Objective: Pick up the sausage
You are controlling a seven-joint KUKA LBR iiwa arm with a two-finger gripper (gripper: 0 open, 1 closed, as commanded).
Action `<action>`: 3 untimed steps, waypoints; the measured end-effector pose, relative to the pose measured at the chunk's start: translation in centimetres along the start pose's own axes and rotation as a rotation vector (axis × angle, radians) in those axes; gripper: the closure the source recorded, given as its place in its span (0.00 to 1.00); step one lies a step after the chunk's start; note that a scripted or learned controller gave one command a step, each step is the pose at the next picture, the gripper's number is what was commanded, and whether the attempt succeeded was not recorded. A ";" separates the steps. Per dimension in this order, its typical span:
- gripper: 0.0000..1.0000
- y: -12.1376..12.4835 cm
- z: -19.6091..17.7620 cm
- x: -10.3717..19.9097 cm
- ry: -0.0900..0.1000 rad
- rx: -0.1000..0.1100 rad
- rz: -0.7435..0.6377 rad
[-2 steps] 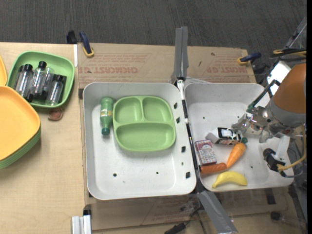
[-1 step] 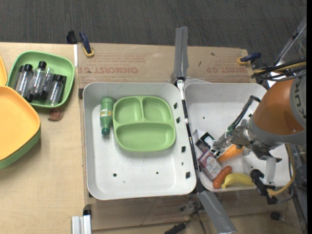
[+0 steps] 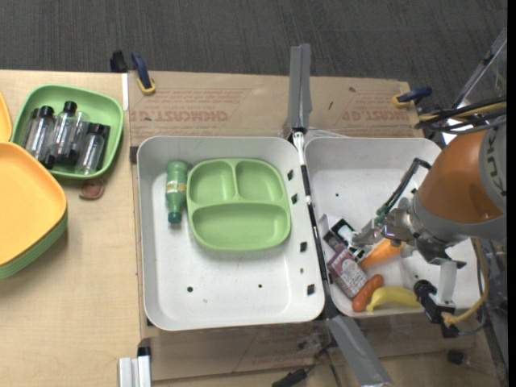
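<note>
Wood bench (image 3: 72,321) w/ brown cardboard sheet (image 3: 218,111) under two white bins; dark grey carpet (image 3: 242,14) behind, at 12 o'clock. Clamps on the cardboard's back edge: blue one (image 3: 143,75) left, another (image 3: 413,97) right.

Left bin (image 3: 226,297): green divided plate (image 3: 239,203) in its upper half, green bottle (image 3: 176,190) lying just beside it at 9 o'clock.

Right bin (image 3: 355,168): stuff clustered at its 6 o'clock end. Sausage (image 3: 368,291), reddish, lies near the front wall, touching the banana (image 3: 394,297) at its 3 o'clock. Printed packet (image 3: 347,269) just at the sausage's 11 o'clock, black item (image 3: 339,233) above that, orange carrot-like piece (image 3: 380,252) at 1 o'clock.

Arm (image 3: 463,192) over the bin's right side; tool (image 3: 385,228) low above the carrot piece, apart from the sausage. Can't tell if it's clenched or released.

Far left on bench: green tray (image 3: 32,103) w/ small dark-capped bottles (image 3: 64,135); stack of orange plates (image 3: 24,216) at 7 o'clock of it.
</note>
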State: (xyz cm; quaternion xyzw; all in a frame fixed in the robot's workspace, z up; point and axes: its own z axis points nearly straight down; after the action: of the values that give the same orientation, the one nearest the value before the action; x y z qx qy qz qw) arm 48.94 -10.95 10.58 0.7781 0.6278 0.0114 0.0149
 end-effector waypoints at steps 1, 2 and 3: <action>0.00 -2.0 -8.6 5.2 -0.003 0.041 0.126; 0.00 -2.0 -8.6 5.2 -0.003 0.040 0.127; 0.00 -1.1 -0.4 1.9 0.005 0.022 -0.052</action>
State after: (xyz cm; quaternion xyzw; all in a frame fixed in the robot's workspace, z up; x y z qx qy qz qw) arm 48.25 -8.85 10.94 0.7616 0.6481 0.0062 0.0049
